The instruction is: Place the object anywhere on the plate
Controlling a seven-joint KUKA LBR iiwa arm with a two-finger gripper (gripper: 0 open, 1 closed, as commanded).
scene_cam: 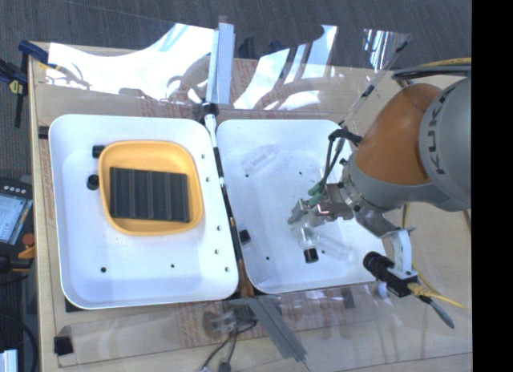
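Observation:
The yellow plate (120, 162) lies in the left bin (72, 266), and a dark ridged rectangle (151, 194) covers its middle. My gripper (309, 222) hangs low over the middle of the right bin (264, 270), far to the right of the plate. Just below it, a small black piece (311, 255) sits beside a faint clear shape (333, 246) on the bin floor. Whether either one is touching the gripper is not visible. Another faint clear shape (260, 158) lies near the right bin's upper left.
A raised divider (223, 202) separates the two bins. The grey arm with its orange band (393, 146) covers the right bin's right side. Cables and a black connector (389, 270) trail at the lower right. Reflective sheeting (192, 58) stands behind the bins.

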